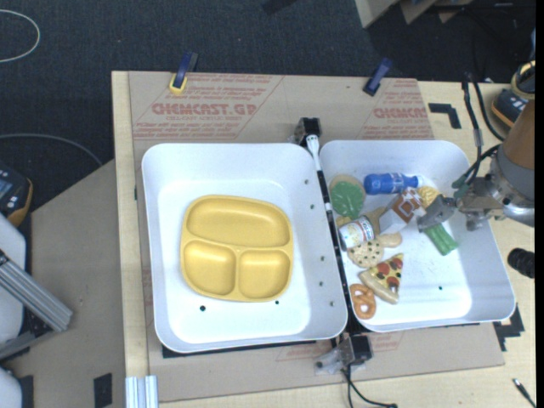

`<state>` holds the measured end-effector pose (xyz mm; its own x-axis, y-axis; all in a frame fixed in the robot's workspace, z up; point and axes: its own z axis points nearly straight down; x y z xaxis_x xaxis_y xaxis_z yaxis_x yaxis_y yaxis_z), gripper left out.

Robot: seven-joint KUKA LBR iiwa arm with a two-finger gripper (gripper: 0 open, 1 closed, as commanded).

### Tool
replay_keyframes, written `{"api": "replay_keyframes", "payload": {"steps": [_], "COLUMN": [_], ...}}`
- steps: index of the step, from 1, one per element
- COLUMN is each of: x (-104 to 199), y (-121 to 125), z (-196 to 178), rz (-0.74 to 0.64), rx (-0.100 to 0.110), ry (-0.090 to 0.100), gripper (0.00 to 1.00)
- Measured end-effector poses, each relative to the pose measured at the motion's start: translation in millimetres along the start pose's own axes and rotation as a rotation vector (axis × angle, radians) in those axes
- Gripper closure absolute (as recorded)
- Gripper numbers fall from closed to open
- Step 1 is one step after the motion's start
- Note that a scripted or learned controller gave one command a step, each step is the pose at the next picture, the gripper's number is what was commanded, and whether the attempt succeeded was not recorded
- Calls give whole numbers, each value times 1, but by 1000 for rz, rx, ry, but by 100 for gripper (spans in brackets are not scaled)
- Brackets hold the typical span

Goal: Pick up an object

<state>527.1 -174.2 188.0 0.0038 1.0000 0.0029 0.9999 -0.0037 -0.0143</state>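
Arm low over right bin (480, 300), reaching from right.
End effector (444, 214) grip state unclear, beside green block (442, 239); bare floor toward near right corner.

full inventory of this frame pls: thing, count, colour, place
white bins: 2, white, side by side on the bench
divided tray: 1, yellow, three compartments, middle of the left bin
bottle: 1, blue with white cap, lying at the back of the right bin
round green item: 1, green, right bin, by the divider
small can: 1, white label, right bin, below the green item
cookie: 1, tan with dark chips, right bin
pizza slice: 1, yellow and red, front of the right bin
pretzel: 1, orange-brown, front left corner of the right bin
green block: 1, green, right bin, under the gripper
clamps: 2, blue, back edge of the board
gripper: 1, grey, over the right bin
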Motion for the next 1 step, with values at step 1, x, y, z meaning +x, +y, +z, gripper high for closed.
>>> {"api": "replay_keyframes", "payload": {"steps": [1], "x": [0], "y": [3], "z": [-8], "rz": [-4], "rx": [-14], "ry": [-3], "gripper": [0]}}
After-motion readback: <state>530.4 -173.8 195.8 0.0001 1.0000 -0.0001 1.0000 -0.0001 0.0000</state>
